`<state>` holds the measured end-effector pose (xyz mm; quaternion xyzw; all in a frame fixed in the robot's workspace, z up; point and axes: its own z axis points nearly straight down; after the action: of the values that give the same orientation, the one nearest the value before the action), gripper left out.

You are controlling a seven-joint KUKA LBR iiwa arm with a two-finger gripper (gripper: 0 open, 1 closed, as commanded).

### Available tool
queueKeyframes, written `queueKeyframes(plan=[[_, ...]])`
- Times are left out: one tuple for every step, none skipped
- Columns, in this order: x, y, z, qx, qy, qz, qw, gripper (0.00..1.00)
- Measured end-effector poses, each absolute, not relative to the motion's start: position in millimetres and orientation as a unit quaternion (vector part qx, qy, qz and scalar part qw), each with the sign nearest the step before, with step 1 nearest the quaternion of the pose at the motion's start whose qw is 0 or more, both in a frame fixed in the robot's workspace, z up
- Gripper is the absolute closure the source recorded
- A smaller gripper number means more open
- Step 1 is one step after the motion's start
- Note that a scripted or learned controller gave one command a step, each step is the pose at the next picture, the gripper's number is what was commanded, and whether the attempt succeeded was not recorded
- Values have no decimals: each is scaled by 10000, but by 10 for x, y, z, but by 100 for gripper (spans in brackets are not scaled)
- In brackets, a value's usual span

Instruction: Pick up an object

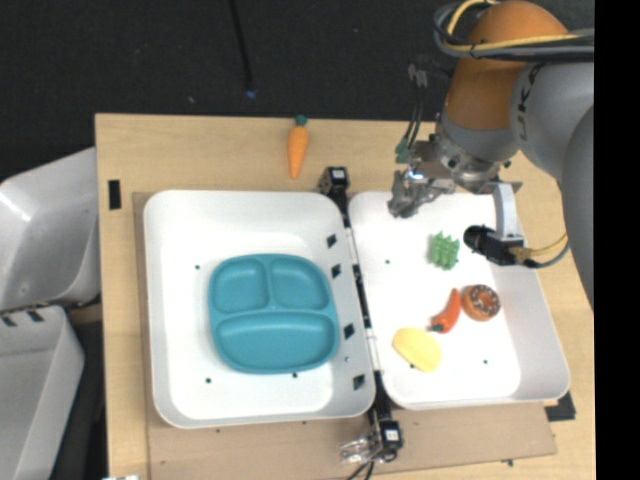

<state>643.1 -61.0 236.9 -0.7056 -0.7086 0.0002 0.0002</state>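
Cables bunched at the table's near edge, just below the seam between the two bins. Left bin: teal plate with three compartments, lying flat near the middle, bare white floor all round it out to every wall. Right bin: yellow piece nearest, close to the near wall and toward the divider; just beyond it a red pepper leaning against a round brown piece, the two touching. Open floor to the right of these up to the right rim, and along the near-right corner. Farther in, green piece alone mid-bin, apart from the pepper pair, with a black fitting of the arm just to its right. Beyond that, tool low over the far-left corner of the right bin, near the divider and far wall; fingers too dark and small to read, so cannot tell whether spread or pressed together, and nothing seen between them. Little room there between tool, divider clips and far rim. Past the bins, carrot on bare table, upright in view, well apart from both rims. Arm with orange band rising at far right.
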Motion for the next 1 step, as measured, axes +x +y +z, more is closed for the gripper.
queueKeyframes(plan=[[6365,-25,2321,-7051,-7091,4,4,100]])
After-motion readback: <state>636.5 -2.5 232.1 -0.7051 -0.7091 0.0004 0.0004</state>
